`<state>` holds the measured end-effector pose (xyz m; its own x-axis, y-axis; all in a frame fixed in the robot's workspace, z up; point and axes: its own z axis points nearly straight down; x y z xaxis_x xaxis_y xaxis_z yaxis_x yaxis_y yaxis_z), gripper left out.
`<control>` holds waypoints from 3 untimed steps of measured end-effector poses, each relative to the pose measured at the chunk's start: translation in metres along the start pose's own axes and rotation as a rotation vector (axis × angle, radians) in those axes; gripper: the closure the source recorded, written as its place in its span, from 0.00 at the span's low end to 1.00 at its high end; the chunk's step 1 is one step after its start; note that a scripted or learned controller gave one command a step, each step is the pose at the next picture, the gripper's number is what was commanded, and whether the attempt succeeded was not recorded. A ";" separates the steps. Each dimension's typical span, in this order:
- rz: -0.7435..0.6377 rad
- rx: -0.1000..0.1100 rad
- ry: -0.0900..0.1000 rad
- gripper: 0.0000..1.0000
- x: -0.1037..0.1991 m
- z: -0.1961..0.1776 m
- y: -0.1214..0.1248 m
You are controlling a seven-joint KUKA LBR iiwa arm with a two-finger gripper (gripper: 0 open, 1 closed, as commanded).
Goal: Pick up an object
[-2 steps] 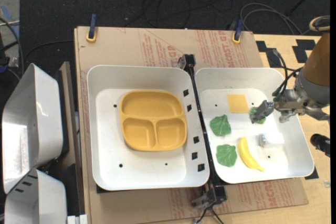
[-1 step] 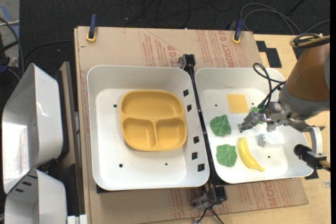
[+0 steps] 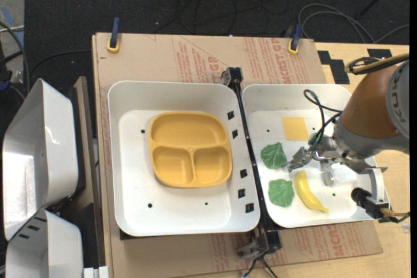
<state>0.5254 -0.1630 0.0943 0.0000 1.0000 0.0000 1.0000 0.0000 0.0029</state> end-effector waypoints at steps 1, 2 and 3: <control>0.003 0.003 0.000 1.00 0.000 -0.010 -0.002; 0.002 -0.002 -0.002 1.00 -0.010 -0.059 0.001; -0.003 -0.003 -0.002 1.00 -0.010 -0.112 0.003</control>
<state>0.5280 -0.1735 0.2067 -0.0029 1.0000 -0.0022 1.0000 0.0029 0.0060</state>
